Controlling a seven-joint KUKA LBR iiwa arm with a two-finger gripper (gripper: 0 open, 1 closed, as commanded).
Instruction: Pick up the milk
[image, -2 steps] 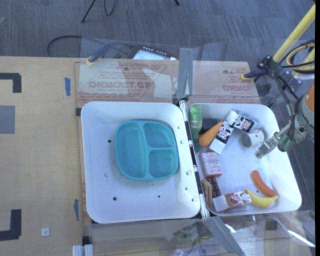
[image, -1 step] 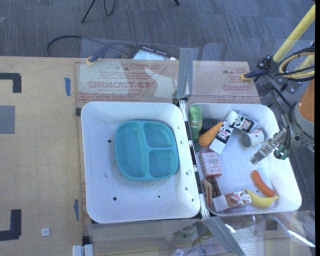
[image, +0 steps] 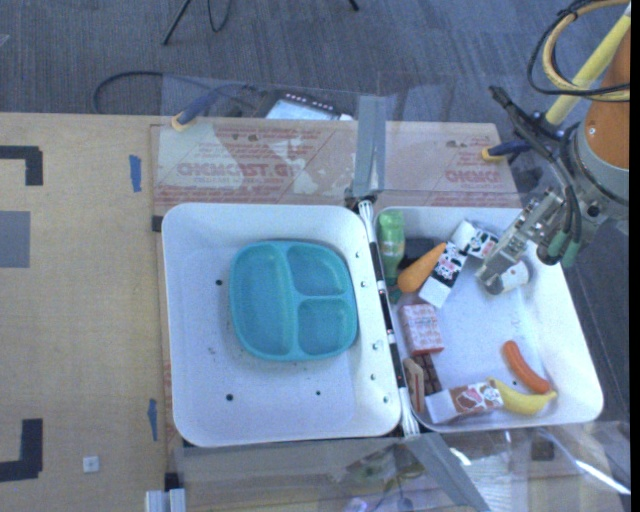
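Right, gripper (image: 497, 276) is low in the right bin (image: 560, 330), near its 1 o'clock corner, arm (image: 600, 140) coming in from 2 o'clock. Can't tell from here whether it's spread or pinched; the tips blur into something small and white at the end, and I can't make out what that is. I wouldn't call it a hold on anything.

Milk (image: 448, 268), the white carton with black cow patches, lies tilted at about 9 o'clock from the gripper, close but apart. A second cow-patterned piece (image: 474, 241) sits at its 1 o'clock, between it and the gripper.

Risks as I see them:
- Carrot (image: 422, 268) is touching the milk's 9 o'clock side, green bottle (image: 391, 240) just beyond. A descent slightly off centre likely clips the carrot and shoves the carton into the bin wall.
- Carton is lying at a slant, so a pinch across the wrong axis could slip.
- The patterned neighbour may get grabbed instead.

Pink pack (image: 421, 326), sausage (image: 526, 367), banana (image: 522, 399) sit toward 6 o'clock, well clear. Left bin (image: 190, 330) holds the teal plate (image: 295, 300), not a factor.
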